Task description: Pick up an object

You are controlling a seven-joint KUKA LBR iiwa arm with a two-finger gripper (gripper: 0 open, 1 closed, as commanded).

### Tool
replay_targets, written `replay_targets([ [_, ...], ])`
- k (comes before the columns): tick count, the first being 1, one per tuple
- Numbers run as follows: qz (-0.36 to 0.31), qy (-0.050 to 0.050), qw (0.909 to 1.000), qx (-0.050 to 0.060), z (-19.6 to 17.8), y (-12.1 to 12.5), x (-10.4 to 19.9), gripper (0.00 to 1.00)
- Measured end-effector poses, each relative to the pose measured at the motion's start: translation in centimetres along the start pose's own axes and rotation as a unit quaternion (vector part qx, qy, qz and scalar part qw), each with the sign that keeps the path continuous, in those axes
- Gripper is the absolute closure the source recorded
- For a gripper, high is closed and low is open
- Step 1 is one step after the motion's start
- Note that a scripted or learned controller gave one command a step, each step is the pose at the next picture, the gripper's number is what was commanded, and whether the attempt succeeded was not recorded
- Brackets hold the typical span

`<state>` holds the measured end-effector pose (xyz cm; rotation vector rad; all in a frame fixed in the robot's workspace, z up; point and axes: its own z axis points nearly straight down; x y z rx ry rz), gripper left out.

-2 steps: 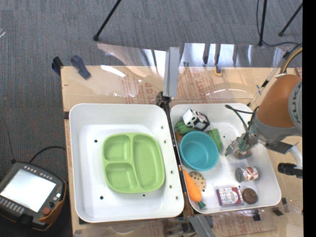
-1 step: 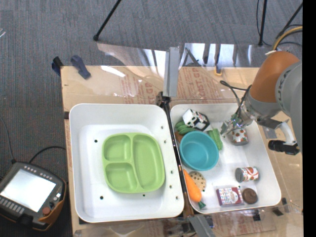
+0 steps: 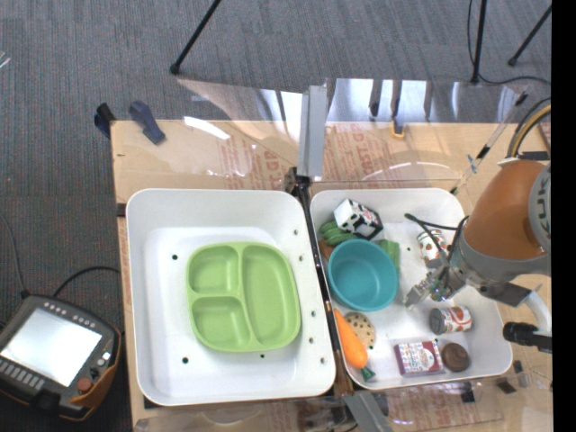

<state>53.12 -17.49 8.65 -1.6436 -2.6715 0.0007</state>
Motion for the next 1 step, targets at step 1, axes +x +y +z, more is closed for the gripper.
replay_targets([
  [1, 0.054, -0.001, 0.9986, -0.001, -0.08, 4.80, -3.31, 1.00],
])
